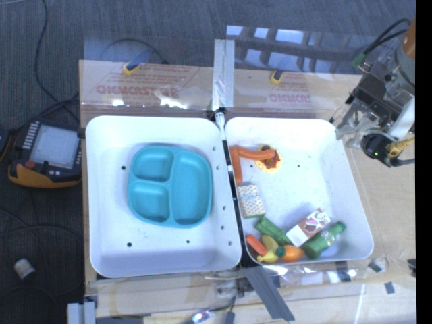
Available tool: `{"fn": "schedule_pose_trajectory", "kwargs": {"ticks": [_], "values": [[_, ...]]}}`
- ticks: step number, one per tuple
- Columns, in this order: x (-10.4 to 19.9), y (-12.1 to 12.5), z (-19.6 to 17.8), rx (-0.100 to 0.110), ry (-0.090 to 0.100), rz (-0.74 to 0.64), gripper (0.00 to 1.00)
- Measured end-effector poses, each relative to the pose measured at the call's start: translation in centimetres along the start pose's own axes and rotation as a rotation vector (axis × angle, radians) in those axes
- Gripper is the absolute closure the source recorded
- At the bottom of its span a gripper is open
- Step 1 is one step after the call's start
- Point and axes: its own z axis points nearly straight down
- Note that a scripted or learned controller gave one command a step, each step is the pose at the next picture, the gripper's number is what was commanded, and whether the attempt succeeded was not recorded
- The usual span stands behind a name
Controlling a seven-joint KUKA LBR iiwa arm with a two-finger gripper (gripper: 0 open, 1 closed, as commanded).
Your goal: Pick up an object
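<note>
Hovering at right bin's upper-right corner: gripper, finger state cannot be told. Nearest target, orange toy, lies well apart to camera-left, long axis running left-right; remaining toy cluster sits near bin's front edge.

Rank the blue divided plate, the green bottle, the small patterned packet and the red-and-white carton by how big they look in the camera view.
1. blue divided plate, by far the largest.
2. green bottle.
3. red-and-white carton and small patterned packet: these look about alike, so I won't rank them apart.
</note>
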Motion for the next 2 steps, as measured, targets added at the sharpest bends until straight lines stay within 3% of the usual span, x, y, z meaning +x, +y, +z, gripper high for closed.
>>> {"fn": "schedule_pose_trajectory", "kwargs": {"ticks": [1,2], "values": [[12.5,-0.4,11.1,0.006,-0.002,0.031,1.00],[17.1,0.3,12.4,0.004,0.000,-0.265,1.00]]}}
